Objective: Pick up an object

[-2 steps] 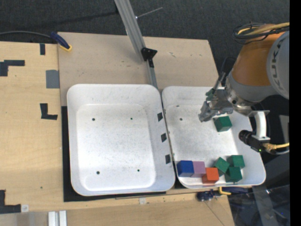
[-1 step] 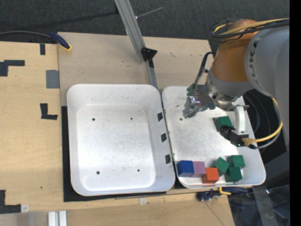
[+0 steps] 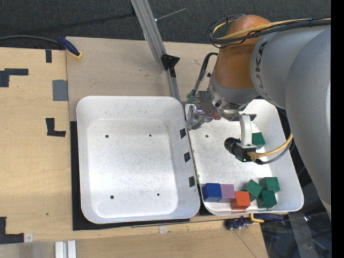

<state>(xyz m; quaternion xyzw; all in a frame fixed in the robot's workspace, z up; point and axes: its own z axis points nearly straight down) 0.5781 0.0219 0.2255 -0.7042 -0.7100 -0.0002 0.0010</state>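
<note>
Camera view from above shows the two white bins side by side on the wooden bench. The grey arm with the orange band comes in from the right and hangs over the right bin. The gripper is at the far left corner of this bin, just beside the wall that it shares with the left bin. It is seen from above and is partly covered by the wrist, so I cannot tell if it is open or closed, and no object is visible in it.

The blocks lie in the right bin, most of them along its near edge. From left to right there is a blue block, touching it a lilac block, then an orange block, and a group of three green blocks close together. A single green block lies apart from them, nearer the middle of the bin's right side. All blocks are well apart from the gripper.
</note>
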